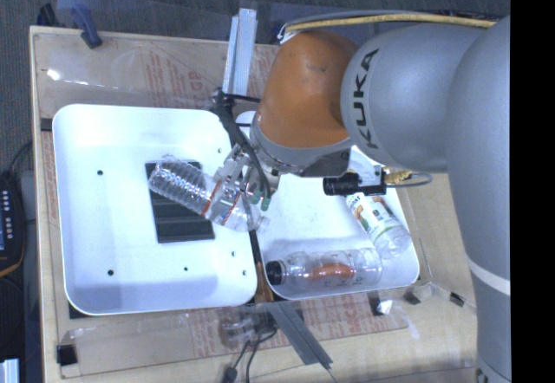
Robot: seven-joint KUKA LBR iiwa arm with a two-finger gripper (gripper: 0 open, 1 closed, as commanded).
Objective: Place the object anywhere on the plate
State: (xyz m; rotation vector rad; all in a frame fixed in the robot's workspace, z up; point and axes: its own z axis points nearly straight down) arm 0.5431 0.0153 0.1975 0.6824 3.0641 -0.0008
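A clear ribbed plastic bottle (180, 182) lies tilted over the upper part of the black square plate (179, 225) in the left white bin (113, 260). Its neck end, with an orange band, reaches right into my gripper (227, 197). The gripper hangs over the left bin's right side, close to the divide between the bins, and is shut on that end of the bottle. I cannot tell whether the bottle's body rests on the plate or hovers just above it. The orange wrist band and grey arm hide the upper part of the right bin.
The right bin (408, 273) holds a clear bottle with a black cap (325, 270) lying along its near wall. A smaller labelled bottle (375, 218) lies at its right side. Metal brackets stand at the bench's back and front edges.
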